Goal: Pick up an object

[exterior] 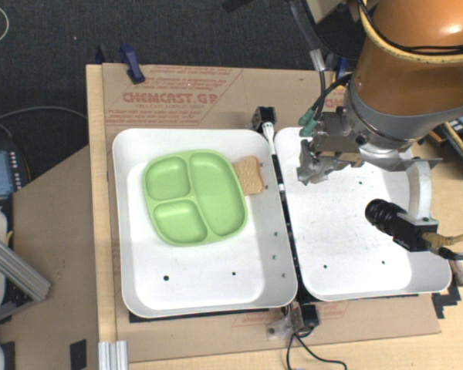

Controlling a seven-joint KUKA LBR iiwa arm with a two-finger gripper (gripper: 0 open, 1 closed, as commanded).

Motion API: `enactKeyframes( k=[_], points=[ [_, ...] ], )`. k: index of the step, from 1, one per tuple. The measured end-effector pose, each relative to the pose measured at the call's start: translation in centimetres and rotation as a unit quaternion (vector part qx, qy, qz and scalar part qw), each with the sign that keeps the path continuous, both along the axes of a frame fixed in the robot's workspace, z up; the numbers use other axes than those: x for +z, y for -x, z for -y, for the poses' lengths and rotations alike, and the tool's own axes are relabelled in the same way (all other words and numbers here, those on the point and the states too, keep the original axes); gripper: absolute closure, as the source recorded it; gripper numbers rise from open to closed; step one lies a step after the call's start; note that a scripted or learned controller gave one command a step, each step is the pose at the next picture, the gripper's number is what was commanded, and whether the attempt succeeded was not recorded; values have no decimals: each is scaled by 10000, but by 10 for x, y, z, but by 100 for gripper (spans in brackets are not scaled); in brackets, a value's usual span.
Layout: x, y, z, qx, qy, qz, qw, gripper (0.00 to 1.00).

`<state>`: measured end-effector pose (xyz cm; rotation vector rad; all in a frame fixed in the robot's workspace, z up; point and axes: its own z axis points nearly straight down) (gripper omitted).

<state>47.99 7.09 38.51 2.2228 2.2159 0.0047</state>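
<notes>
**A:** What do we see in the left bin (201, 276)?

**B:** We see a green plate (194, 197), smooth and matte like moulded plastic. It has rounded corners and raised ribs that split it into three compartments. A tan slab (249, 175) lies at its upper right edge. The slab is flat, finely speckled and shaped like a rounded rectangle.

**A:** Does the slab touch the plate?

**B:** It sits against the rim, between the plate and the bin's right wall. We cannot tell whether it overlaps the rim or only meets it.

**A:** Where is the gripper (310, 174)?

**B:** It hangs over the upper left corner of the right bin (347, 253), under the grey arm with its glossy orange band (417, 14). It is near the slab, with both bins' inner walls between them. From this slant we cannot tell whether it is spread or closed.

**A:** How much room do we have?

**B:** The slab's right side is tight against the wall. Wide white floor shows below the plate. The right bin's floor in front of the gripper is white and faintly speckled. Both bins have low, rounded, glossy rims and rest on a cardboard sheet (170, 91) with red print.
</notes>
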Motion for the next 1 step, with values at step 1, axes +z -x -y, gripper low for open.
enactKeyframes(
  k=[1],
  points=[
    [65, 0, 40, -6, 1, 22, 10000, 100]
  ],
)
